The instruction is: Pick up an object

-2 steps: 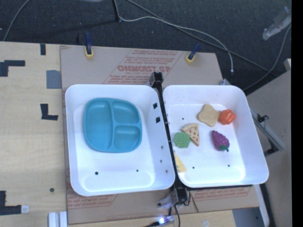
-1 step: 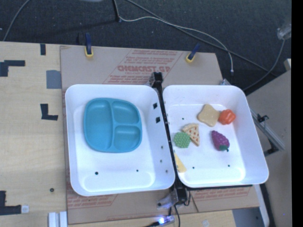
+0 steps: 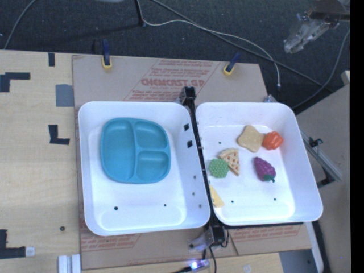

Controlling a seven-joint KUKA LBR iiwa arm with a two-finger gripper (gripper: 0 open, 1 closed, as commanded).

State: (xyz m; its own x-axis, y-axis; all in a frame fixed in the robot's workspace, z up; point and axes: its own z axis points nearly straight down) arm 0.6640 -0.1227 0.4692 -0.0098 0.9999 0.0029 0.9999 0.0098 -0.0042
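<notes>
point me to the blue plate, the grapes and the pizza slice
blue plate (image 3: 135, 151), camera view, middle divider ridge
grapes (image 3: 263, 167), camera view, centre of the purple bunch
pizza slice (image 3: 231, 160), camera view, middle of the wedge

Red printing stood on the brown cardboard sheet (image 3: 170, 78) that lay under the two white bins (image 3: 136, 110), on the strip of sheet showing beyond the bins' far rims. Its largest line seemed to read "CHEMCAST GP", though the letters were blurred and the reading was uncertain. Smaller red lines above and below that word, and more red print on the sheet's near edge below the bins, were too small to read.
</notes>
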